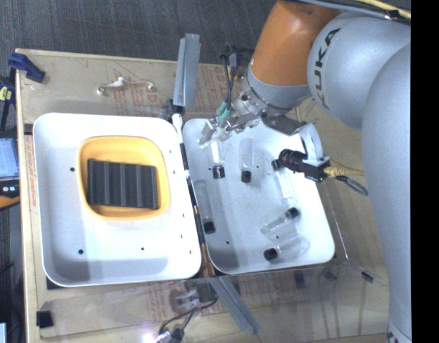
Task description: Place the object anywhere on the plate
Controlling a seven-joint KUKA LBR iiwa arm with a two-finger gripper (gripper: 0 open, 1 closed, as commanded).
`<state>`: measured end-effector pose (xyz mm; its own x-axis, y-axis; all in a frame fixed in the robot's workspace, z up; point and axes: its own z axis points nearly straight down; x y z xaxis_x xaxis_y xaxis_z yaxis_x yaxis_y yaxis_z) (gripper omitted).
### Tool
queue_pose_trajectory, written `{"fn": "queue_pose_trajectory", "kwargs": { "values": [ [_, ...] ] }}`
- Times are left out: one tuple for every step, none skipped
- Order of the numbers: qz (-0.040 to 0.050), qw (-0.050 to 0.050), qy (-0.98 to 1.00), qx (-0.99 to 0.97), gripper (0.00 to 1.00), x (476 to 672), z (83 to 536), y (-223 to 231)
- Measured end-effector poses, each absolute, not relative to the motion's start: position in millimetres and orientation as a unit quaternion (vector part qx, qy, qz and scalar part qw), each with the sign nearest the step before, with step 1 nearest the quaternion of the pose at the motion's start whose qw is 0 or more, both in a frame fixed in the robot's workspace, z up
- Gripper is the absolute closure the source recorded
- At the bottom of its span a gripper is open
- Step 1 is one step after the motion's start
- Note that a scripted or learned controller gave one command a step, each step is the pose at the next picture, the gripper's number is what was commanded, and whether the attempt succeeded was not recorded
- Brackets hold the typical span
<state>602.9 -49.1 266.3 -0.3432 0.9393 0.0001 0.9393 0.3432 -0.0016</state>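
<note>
Wooden bench (76, 77), left bin (55, 256) holding yellow plate (123, 147), right bin (240, 252) holding clear vials (280, 224)

Both bins (62, 256) are plain white, and the plate (123, 148) in the left one is yellow with a dark grey, ribbed block (123, 184) at its centre. In the right bin (240, 256) lie clear vials (280, 224) with black caps. The arm (362, 56) is grey with an orange band (294, 31).
</note>
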Motion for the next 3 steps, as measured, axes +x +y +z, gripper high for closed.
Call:
{"fn": "queue_pose_trajectory", "kwargs": {
  "values": [
    [0.0003, 0.0, -0.871, -0.492, 1.0, 654.9, 207.1, -21.1],
    [0.0006, 0.001, -0.931, -0.366, 1.0, 645.4, 192.1, -7.0],
    [0.0006, 0.002, -0.967, -0.255, 1.0, 629.1, 191.5, 11.4]
  ]
}}
